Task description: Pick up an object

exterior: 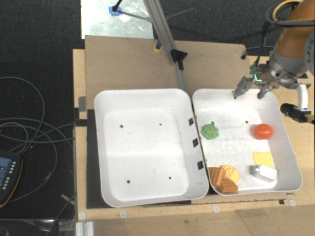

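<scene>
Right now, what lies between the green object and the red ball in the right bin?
Nothing: in the camera view, bare white bin floor runs between the green object and the red ball.

Right bin (288,146) holds 5 objects; the ball (263,131) lies right of the cluster (210,131).

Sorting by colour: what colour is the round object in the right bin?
Red round object, clearest in the camera view.

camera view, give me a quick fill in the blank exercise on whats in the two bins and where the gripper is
1. The red ball lies in the ____ bin.
2. The gripper hangs over the right bin's ____ edge.
3. The object nearest the divide between the bins, midway along it, is the ____ ball.
4. The yellow block lies just ____ the red ball in the picture.

Missing words: right; far; green; below
</scene>
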You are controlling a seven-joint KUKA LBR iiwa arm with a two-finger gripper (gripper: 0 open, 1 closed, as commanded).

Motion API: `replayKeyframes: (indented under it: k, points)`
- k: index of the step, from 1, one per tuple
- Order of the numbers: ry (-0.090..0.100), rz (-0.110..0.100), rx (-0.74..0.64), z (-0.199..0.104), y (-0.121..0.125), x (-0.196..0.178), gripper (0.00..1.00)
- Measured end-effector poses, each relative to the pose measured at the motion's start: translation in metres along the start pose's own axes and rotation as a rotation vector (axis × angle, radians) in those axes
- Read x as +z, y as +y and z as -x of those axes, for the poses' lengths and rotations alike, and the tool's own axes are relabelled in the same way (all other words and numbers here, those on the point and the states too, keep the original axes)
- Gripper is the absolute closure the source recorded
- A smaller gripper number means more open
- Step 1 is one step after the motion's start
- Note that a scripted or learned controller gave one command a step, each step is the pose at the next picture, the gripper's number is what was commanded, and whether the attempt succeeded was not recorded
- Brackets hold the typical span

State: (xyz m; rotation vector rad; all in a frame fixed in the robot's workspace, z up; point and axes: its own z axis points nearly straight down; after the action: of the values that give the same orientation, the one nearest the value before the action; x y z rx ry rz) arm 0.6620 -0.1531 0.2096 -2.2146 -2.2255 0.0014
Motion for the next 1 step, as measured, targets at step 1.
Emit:
replayKeyframes:
  k: [1]
  points:
    - [-0.002, 0.003, -0.002, 0.0000, 0.0008, -0.0024, 0.00]
